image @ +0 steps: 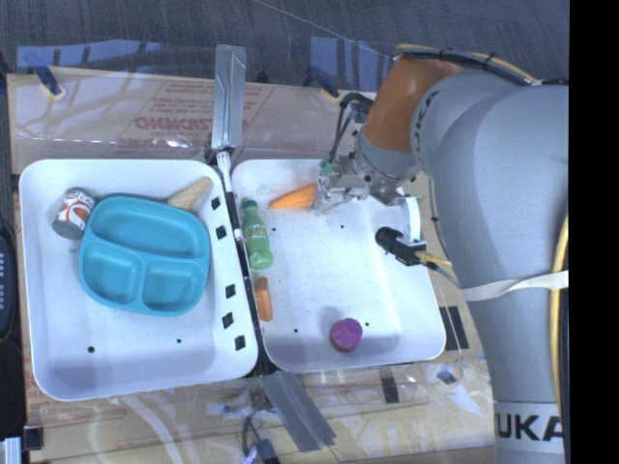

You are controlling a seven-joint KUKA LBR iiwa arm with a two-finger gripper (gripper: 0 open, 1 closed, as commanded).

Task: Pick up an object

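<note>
My gripper is low over the back of the right bin. An orange carrot-shaped piece lies just to its left, with the thick end touching or nearly touching the gripper tip. A green bottle lies along the right bin's left wall. Below it is a small orange stick. A purple round object sits near the bin's front wall.
The left bin holds a blue divided tray, a small can at the tray's upper left and a beige cone-like piece at its upper right. The grey arm covers the right bin's right rim.
</note>
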